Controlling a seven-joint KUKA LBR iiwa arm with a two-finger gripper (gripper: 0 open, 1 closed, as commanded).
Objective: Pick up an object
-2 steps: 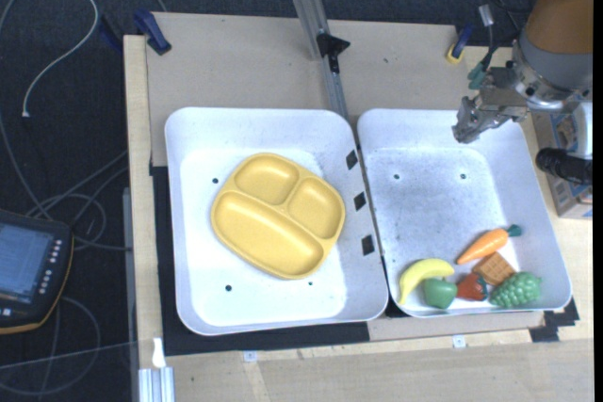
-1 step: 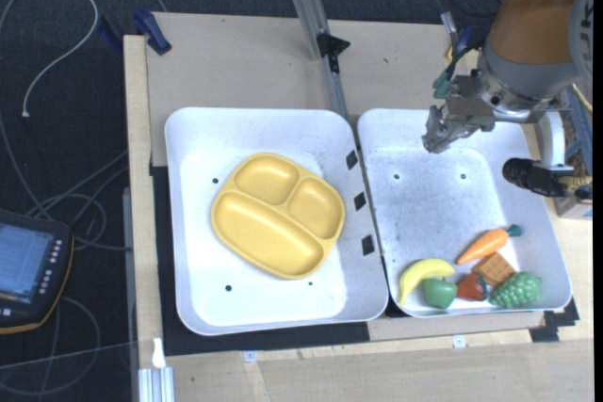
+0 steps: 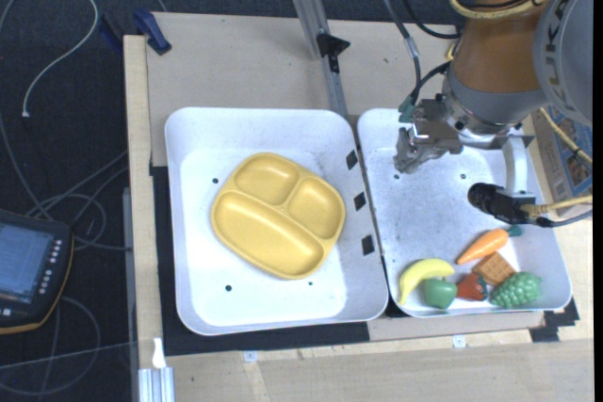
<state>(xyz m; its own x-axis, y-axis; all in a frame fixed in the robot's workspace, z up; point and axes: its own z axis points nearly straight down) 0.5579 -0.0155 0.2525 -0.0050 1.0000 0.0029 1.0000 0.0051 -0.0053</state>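
Observation:
My gripper hangs over the far left part of the right bin, above bare floor, with no object under it. The toy food lies in a cluster at that bin's near right corner, well apart from the gripper: a yellow banana, a green apple, a small red piece, an orange carrot, a brown cracker-like block and a green bunch of grapes.
The left bin holds a yellow divided plate. A metal pole rises at a slant behind the bins. A black part on the arm juts out over the right bin just above the carrot.

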